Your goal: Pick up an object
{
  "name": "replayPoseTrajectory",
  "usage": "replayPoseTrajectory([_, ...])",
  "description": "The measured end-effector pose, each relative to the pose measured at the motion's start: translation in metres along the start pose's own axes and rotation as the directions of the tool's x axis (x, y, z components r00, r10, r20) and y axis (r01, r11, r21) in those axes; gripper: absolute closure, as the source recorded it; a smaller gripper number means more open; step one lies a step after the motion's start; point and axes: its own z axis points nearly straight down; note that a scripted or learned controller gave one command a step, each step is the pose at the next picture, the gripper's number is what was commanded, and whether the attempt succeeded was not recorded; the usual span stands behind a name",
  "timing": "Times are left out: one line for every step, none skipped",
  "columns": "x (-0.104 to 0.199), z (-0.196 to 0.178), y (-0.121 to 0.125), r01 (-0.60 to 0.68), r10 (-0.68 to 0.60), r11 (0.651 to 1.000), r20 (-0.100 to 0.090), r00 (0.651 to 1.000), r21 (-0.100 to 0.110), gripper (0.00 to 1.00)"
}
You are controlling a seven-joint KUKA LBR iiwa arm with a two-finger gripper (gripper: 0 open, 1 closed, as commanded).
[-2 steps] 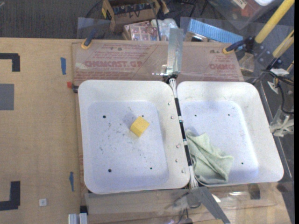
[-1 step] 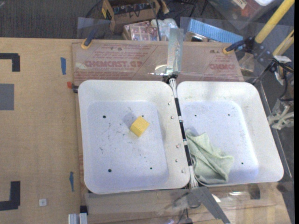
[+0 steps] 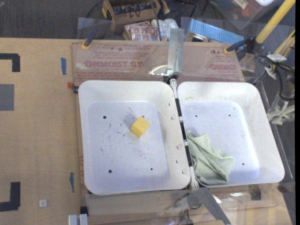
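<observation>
Near left bin [image 3: 93, 97] centre, yellow block [image 3: 139, 126], perhaps foam, pale cloth [image 3: 209, 160] right

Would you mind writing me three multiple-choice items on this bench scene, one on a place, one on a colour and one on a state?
1. Where is the pale green cloth?
A. In the left bin's centre
B. In the right bin, by its near-left corner
C. On the bench outside the bins

2. What colour is the block in the left bin?
A. Blue
B. Red
C. Yellow

3. How does the cloth lie?
A. Crumpled in a heap
B. Folded into a neat square
C. Rolled into a tube

Answers: 1 B, it sits against the divider near the front edge; 2 C, the block is plainly yellow; 3 A, its folds are loose and irregular.
</observation>
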Motion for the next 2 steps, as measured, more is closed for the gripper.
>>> replayPoseTrajectory([0.024,0.043,-0.025,0.404,-0.404,0.915,0.0,0.915,-0.007,1.0])
replayPoseTrajectory([0.03,0.047,0.028,0.671,-0.671,0.741,0.003,0.741,-0.009,1.0])
